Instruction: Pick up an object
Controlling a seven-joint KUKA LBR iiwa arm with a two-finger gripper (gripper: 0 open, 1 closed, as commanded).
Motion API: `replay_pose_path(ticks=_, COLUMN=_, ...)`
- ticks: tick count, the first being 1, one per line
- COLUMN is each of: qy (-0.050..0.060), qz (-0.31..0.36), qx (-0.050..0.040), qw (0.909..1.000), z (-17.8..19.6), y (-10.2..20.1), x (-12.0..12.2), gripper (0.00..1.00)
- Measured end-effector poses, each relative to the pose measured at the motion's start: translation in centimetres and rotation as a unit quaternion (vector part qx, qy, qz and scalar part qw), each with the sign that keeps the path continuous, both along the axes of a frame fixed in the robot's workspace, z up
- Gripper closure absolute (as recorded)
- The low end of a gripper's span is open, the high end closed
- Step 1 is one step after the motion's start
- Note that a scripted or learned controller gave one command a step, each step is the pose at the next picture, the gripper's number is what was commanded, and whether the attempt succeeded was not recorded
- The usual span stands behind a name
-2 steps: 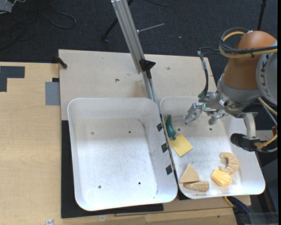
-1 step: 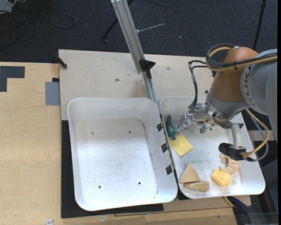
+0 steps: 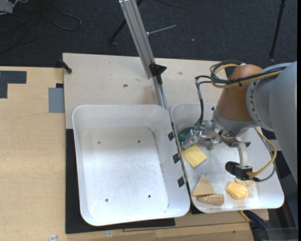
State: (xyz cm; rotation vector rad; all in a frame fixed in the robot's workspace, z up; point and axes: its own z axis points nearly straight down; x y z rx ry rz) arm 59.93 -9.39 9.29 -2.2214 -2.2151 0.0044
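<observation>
though the jaws (image 3: 200,133) reach into the right bin (image 3: 271,197), their spread perhaps hides behind the wrist; i cannot tell.

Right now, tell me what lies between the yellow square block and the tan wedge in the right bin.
Nothing: in the camera view, bare white bin floor separates the yellow square block from the tan wedge.

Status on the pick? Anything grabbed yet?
Done: the arm has reached into the right bin. In hand: gripper sits low beside the green object, above the yellow block; no grasp visible. Left: grip and lift. Wedge and shell-shaped piece lie untouched.
</observation>
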Motion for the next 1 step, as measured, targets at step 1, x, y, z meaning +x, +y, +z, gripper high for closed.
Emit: replay_pose_path(ticks=1, qy=0.0, qz=-0.004, qx=-0.0003, qw=1.0, z=1.18, y=-0.25, x=-0.01, gripper=1.0)
